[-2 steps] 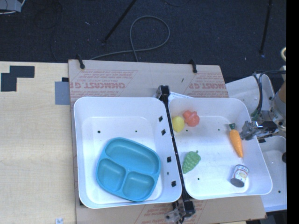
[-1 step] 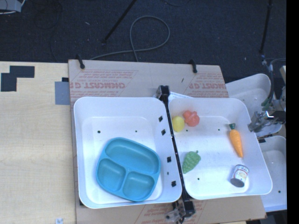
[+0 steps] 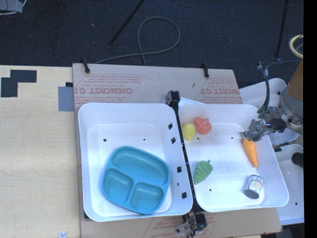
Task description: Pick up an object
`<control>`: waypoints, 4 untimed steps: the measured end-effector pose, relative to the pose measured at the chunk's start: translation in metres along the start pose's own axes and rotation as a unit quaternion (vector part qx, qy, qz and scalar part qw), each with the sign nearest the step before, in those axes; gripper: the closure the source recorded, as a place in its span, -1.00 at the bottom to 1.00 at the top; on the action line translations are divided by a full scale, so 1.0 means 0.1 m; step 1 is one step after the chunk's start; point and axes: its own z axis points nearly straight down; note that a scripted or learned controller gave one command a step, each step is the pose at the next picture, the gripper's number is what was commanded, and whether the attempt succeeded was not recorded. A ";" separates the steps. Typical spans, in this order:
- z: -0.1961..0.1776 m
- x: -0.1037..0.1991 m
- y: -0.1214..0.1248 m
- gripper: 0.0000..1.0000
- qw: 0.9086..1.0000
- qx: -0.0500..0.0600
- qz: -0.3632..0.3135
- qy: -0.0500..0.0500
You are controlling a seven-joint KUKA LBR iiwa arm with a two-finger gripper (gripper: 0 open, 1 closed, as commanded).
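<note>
Camera view, looking down at a slant on both bins. Two-finger gripper (image 3: pixel 254 131) sits low at the right bin's (image 3: pixel 223 205) right side, just above the top end of the slim orange plastic carrot (image 3: pixel 251 152). From this angle the claw is a dark tangle of metal; I cannot tell whether it is open or closed, and nothing shows between it and the carrot to count as a hold.

Carrot lies lengthwise near the bin's right wall, tapered end pointing down-frame. Likely target, given how close it is.

Other contents of the right bin: yellow round plastic fruit (image 3: pixel 188 131) touching a coral-red lumpy fruit (image 3: pixel 202 125) near the top left; green bumpy grape bunch (image 3: pixel 202 171) by the divider; small white-labelled can (image 3: pixel 254 186) on its side, lower right. Left bin (image 3: pixel 89 133) holds a blue three-compartment plastic tray (image 3: pixel 134 179).

Risks, as judged:
- Contact at the carrot's very end: a pinch there may pivot or squirt the smooth taper out.
- Wall is just beside the carrot; a jaw could catch the rim or press the carrot against it.
- A swing on lifting could drop it toward the can.
</note>
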 end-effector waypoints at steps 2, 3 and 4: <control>0.16 1.05 0.12 1.00 1.000 0.001 0.000 0.000; 0.17 1.53 0.24 1.00 1.000 0.000 0.000 0.000; 0.22 2.14 0.17 1.00 1.000 0.001 -0.001 0.000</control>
